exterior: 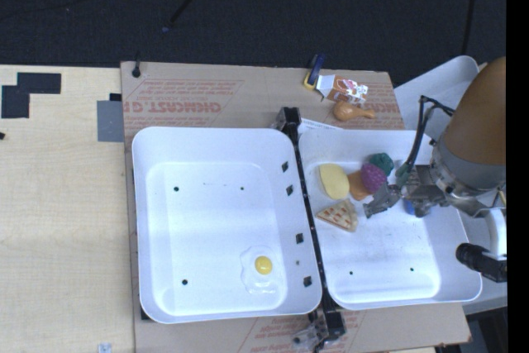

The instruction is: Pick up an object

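**Over the right bin: crowded cluster, weak pick odds**

Over the right bin (446, 285) sits the arm (483, 128), reaching in from the right w/ the gripper (382, 202) low by the toy food. You can't read the finger gap from this angle; dark metal blurs against the purple piece, so whether it's wide, narrow or holding anything can't be told. Nothing shows clearly between the fingers, so don't count it as a grasp.

Left bin (165, 153) holds just a fried egg (262, 267), near its lower right corner, well apart from the arm. It's flat, so prob. hard to pinch.

Targets near the tool, big to small: yellow lemon-like piece (334, 180), waffle/pizza wedge (337, 217) just below it, purple grapes (374, 176) touching or nearly touching the gripper, an orange item (358, 188) wedged betw. lemon and grapes, green piece (381, 160) behind the grapes.

What can go wrong for you:
- Items packed tight, so fingers may land on two at once and squeeze one out sideways.
- Rounded pieces (grapes, lemon) can pop free on closing if hit off-centre.
- A shove could push the cluster toward the divider w/o any lift.
- A flat wedge gives little edge to grip.

Outside the bins, on the cardboard (207, 99) up top, a chicken drumstick toy (351, 112) and a small packet (349, 88) lie out of play.
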`<state>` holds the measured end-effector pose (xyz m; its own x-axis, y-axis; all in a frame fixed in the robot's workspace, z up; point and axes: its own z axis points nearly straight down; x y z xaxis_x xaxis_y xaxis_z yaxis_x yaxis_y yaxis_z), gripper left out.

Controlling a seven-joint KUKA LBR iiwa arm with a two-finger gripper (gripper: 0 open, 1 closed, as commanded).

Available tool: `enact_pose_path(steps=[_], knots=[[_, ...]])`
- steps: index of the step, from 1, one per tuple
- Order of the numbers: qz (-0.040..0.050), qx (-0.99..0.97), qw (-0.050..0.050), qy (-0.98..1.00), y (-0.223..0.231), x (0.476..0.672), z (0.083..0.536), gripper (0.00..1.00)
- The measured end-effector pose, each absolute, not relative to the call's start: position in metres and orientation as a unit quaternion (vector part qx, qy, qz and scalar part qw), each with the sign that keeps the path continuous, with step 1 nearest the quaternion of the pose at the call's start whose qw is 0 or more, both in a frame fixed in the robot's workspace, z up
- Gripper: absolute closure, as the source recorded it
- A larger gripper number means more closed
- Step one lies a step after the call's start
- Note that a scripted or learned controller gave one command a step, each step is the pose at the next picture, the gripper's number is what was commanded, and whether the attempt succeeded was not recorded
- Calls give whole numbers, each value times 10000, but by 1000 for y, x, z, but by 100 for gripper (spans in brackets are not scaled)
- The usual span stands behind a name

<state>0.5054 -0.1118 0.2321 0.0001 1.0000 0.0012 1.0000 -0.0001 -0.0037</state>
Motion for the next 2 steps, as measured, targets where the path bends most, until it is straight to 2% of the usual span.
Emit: enact_pose_path(steps=[1, 2], knots=[[-43, -7078, -20, -7064, -122, 559, 87, 0], [-9, -7058, -38, -7084, -92, 634, 92, 0]])
